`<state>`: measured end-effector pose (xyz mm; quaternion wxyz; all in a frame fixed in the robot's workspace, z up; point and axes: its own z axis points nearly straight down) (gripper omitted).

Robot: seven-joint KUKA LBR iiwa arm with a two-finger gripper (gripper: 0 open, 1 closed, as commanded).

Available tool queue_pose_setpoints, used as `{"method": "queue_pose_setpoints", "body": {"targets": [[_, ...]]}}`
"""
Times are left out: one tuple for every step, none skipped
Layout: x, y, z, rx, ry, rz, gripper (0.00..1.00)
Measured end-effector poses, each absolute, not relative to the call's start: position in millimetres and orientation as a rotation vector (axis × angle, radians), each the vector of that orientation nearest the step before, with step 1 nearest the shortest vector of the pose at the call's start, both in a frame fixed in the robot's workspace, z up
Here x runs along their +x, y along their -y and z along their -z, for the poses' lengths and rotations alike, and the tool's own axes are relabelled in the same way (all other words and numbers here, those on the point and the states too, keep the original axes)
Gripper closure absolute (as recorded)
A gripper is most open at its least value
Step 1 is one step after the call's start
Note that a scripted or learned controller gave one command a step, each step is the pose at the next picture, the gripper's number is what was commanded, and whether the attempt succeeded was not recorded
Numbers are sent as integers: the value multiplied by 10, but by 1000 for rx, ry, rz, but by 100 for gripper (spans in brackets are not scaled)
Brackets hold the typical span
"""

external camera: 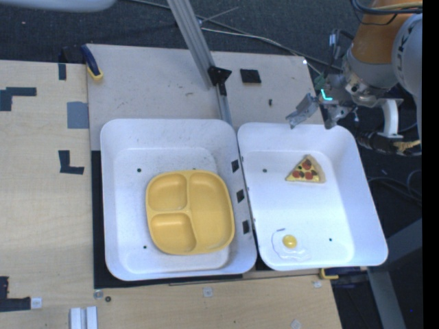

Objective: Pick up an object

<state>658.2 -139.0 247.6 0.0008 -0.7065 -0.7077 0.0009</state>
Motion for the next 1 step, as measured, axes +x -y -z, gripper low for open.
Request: {"method": "queue_pose_setpoints", "body": {"targets": [[6585,1389,-2482,-2219,2223,-2,0]]}}
